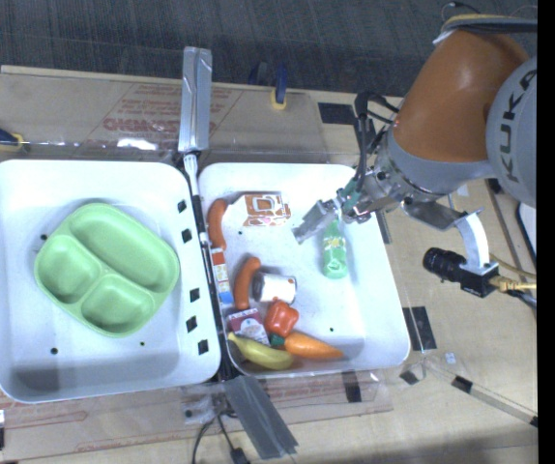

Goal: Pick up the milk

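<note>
- Camera view: bench, two white bins; right bin (379, 303) holds the food clutter.
- Milk (266, 208), small carton, lies flat near that bin's back wall.
- Gripper (328, 216) hovers right of milk, above a green bottle (334, 252); we can't tell its finger state.
- We'd shift left, centre, descend.

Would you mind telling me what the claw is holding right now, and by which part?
Nothing visibly: the claw hovers above the green bottle.
</note>
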